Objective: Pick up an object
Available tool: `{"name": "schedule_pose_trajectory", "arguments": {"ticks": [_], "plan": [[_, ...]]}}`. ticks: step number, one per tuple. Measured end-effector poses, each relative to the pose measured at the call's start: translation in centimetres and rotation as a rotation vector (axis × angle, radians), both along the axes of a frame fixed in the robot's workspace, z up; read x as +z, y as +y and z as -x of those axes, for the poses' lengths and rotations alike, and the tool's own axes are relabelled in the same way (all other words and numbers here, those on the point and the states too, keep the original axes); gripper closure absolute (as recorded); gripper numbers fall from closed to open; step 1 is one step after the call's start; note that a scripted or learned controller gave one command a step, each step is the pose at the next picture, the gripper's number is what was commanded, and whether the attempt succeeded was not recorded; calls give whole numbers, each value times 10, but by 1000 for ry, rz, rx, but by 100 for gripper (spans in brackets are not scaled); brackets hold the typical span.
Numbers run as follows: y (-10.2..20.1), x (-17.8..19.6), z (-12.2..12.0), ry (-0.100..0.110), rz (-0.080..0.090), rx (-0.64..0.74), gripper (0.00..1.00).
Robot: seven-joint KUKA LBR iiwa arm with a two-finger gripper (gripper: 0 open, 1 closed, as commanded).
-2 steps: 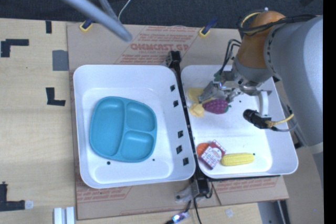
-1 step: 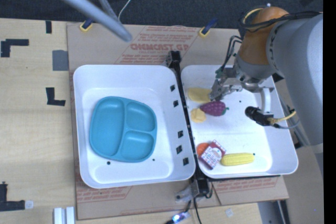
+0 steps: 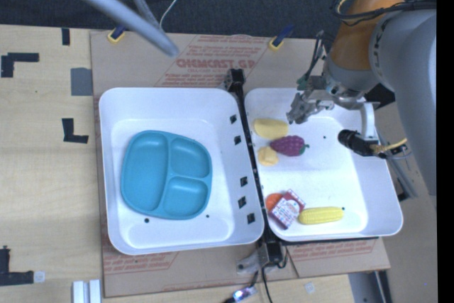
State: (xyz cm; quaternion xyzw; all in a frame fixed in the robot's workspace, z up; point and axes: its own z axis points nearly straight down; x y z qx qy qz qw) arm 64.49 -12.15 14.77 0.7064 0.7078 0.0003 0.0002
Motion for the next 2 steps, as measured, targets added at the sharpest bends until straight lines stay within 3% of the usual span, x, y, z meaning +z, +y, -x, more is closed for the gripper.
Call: {"name": "schedule_pose_trajectory", "arguments": {"ticks": [2], "plan": [[2,105,3,-3,1,0,100]]}}
